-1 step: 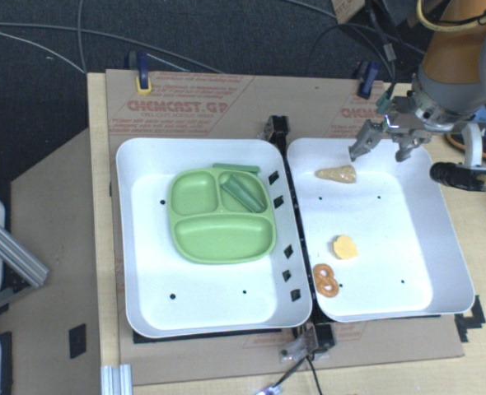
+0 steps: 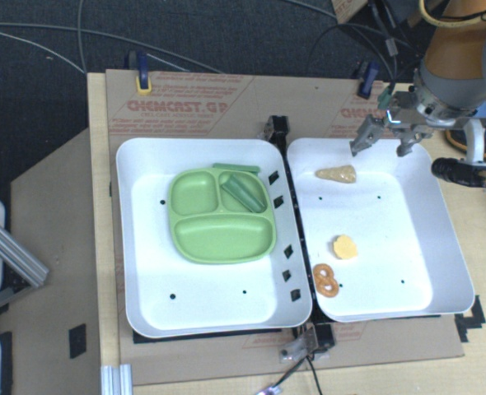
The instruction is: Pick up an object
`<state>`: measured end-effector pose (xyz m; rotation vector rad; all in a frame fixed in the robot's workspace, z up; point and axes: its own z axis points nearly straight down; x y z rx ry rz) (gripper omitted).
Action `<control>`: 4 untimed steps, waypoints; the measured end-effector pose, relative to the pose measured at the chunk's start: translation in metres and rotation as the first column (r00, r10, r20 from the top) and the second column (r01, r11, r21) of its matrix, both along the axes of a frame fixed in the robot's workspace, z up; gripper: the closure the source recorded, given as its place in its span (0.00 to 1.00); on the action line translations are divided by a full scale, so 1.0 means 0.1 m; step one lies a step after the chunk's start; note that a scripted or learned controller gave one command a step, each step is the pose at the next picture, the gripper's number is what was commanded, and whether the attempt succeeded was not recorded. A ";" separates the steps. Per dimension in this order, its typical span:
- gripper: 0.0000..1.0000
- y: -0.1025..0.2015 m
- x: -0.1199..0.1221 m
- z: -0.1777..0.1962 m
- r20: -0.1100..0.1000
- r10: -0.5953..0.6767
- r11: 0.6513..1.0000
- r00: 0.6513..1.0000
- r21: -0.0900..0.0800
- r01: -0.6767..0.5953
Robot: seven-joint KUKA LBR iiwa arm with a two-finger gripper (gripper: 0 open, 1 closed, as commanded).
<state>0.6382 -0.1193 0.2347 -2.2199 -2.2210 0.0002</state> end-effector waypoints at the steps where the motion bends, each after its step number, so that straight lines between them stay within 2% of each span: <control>1: 0.00 0.06 0.06 -0.59 -0.005 0.001 1.000 1.000 0.001 -0.001; 2: 0.00 -0.03 0.05 -1.16 -0.006 -0.001 1.000 1.000 0.001 0.001; 3: 0.00 -0.02 0.05 -1.52 -0.004 0.000 1.000 1.000 0.001 0.000; 4: 1.00 -0.02 0.06 -1.38 0.001 0.000 1.000 1.000 0.000 0.000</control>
